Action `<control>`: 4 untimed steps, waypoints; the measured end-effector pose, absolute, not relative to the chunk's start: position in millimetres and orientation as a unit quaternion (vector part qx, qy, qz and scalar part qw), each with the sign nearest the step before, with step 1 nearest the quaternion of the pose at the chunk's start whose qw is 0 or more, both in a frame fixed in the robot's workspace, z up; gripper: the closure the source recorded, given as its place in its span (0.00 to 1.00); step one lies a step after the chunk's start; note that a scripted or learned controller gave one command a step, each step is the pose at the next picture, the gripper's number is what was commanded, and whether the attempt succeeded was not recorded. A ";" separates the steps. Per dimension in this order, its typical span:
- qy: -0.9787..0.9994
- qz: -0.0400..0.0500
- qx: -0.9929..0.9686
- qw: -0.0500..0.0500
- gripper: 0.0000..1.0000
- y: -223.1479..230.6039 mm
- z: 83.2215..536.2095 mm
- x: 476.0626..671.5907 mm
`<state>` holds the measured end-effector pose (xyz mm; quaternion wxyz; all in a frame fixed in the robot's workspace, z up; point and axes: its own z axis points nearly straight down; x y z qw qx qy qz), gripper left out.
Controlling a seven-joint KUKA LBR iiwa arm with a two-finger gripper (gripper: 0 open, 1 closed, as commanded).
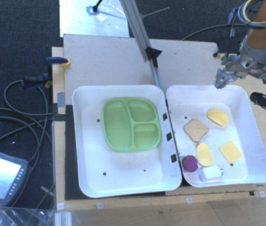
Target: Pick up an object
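The right bin [246, 102] holds several small items: a tan toast slice [196, 129], a yellow oval piece [217, 117], a yellow square slice [230, 151], a pale yellow piece [204, 154], a purple round item [189, 163] and a white block [211, 173]. My gripper [221, 80] hangs at the far rim of the right bin, above and behind the items, touching none of them. Nothing shows between its fingers.
The left bin [86, 140] carries a green divided plate [131, 124]. A slanted metal pole [137, 25] crosses the bench behind the bins. Cables and a teach pendant [1, 175] lie to the left on the floor.
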<state>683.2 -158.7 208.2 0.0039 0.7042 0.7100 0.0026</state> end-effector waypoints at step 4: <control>0.710 0.000 0.704 -0.002 1.00 25.0 220.1 561.2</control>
